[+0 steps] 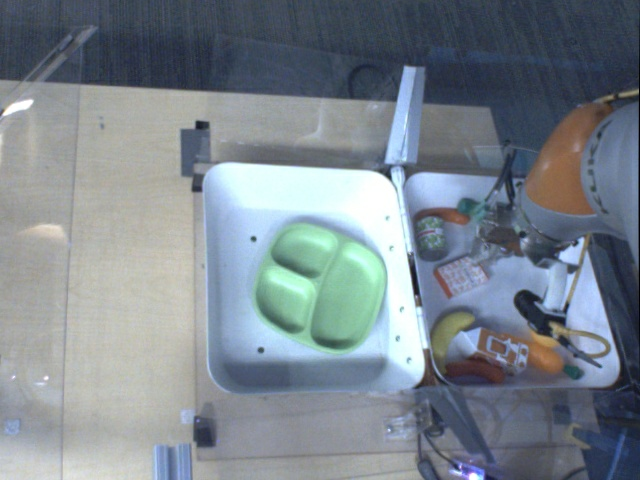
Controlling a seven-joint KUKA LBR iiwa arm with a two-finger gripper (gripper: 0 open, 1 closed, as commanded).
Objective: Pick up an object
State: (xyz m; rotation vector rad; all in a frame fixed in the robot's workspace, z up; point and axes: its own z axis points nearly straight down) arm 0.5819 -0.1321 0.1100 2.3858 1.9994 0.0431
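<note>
Scanning left to right, you get:
Left bin (225,268): well off to the gripper's left; it holds a green divided plate (322,286), lying flat.
Right bin (606,318): the one you're working in; a small can (431,235) and a red-and-white packet (462,276) lie just left of the gripper, a banana (450,330), a carton (500,351) and a carrot (545,356) nearer the front edge.
Gripper (500,236): low over the bin's back, likely lining up on the packet; whether the fingers are spread or closed, you cannot tell.

A pale green divided plate (322,288) in a white bin (232,268).
</note>
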